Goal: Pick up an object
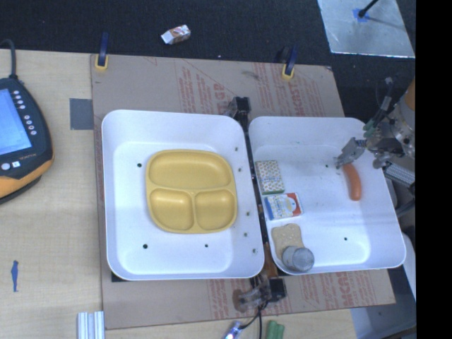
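Observation:
My gripper (364, 158) hangs over the right bin (367, 256) near its far right corner, open, with nothing between its fingers. Just below its left finger (347, 153) an orange sausage-shaped piece (353, 183) lies on the bin floor, apart from the gripper. Along the bin's left wall sit a green-and-white box (270, 176), a blue-and-white packet (282, 206), a tan slice (284, 234) and a grey round can (299, 258).
The left bin (127, 260) holds a yellow divided plate (191, 189). A tablet-like pendant (18, 136) rests at the bench's left edge. Clamps (102, 58) stand at the board's far edge. The arm's body (399, 129) reaches in at the right.

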Tool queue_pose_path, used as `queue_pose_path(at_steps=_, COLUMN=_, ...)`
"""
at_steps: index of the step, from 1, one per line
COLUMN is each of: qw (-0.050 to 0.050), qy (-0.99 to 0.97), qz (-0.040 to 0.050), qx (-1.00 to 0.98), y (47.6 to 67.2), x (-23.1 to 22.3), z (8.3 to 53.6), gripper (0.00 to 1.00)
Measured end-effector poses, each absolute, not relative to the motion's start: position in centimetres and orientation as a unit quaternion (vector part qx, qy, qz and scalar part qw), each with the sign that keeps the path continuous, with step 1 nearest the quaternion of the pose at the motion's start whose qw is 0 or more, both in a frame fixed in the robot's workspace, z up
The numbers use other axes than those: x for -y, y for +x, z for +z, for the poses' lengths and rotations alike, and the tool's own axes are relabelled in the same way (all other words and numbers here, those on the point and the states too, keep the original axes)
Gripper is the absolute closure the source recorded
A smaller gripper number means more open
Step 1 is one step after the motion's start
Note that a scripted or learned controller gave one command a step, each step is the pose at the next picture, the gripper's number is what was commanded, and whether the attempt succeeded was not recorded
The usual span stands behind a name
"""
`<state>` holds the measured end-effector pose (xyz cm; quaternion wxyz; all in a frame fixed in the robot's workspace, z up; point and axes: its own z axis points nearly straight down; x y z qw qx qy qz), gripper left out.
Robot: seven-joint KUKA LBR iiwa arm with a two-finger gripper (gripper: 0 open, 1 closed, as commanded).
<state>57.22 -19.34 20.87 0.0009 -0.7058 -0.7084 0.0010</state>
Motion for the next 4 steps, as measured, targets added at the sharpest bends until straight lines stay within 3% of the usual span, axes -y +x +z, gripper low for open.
queue_pose_path(at_steps=1, qw=0.001, qy=-0.705, qz=0.0021, qx=0.709, y=58.2, x=21.2, z=13.9, gripper=0.00)
queue_pose_path(at_steps=2, qw=0.001, qy=-0.706, qz=0.0010, qx=0.708, y=64.6, x=21.2, z=9.5, gripper=0.00)
queue_pose_path(at_steps=3, qw=0.001, qy=-0.707, qz=0.0003, qx=0.708, y=60.5, x=21.2, z=15.6, gripper=0.00)
queue_pose_path(at_steps=4, qw=0.001, qy=-0.705, qz=0.0019, qx=0.709, y=57.7, x=21.2, z=9.1, gripper=0.00)
